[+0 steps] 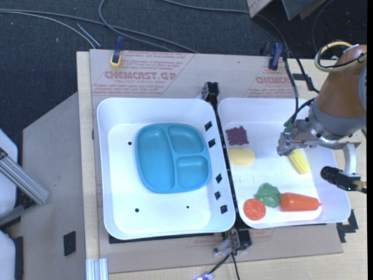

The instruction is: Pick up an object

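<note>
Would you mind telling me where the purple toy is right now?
The purple toy lies in the right-hand bin, near its upper left corner beside the divider between the bins, directly above the pale yellow piece and well left of the gripper.

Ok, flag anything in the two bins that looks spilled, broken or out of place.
Nothing stands out. The blue divided plate lies flat in the left bin. In the right bin, the purple piece, lemon, corn, tomato, broccoli and carrot all lie intact on the floor. The gripper hangs above the corn.
</note>
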`<control>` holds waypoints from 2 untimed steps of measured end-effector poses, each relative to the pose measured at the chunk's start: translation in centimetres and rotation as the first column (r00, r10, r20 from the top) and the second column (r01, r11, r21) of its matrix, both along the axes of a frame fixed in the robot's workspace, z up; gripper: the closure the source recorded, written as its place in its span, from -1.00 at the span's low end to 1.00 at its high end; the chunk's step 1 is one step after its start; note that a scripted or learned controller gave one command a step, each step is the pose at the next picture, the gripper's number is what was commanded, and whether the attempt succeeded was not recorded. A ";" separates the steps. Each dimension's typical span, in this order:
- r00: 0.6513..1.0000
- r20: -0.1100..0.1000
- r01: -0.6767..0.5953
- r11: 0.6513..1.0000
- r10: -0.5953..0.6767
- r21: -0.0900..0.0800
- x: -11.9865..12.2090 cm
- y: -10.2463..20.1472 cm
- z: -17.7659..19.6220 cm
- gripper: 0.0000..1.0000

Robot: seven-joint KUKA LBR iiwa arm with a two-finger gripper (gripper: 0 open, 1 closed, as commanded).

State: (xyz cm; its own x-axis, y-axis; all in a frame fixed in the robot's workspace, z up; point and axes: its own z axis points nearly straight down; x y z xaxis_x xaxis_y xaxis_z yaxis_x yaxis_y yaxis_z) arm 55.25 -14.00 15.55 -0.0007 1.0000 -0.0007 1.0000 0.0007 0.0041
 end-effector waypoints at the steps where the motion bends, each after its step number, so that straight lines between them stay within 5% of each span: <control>1: 1.000 0.004 -0.001 1.000 0.001 0.000 0.4 0.7 6.2 1.00; 2: 1.000 -0.001 0.000 1.000 0.000 0.000 0.5 0.7 7.7 1.00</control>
State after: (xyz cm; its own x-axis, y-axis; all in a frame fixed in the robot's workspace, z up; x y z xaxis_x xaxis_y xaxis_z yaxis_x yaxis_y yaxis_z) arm 55.77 -13.27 23.26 -0.0011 1.0000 -0.0004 1.0000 0.0011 0.0032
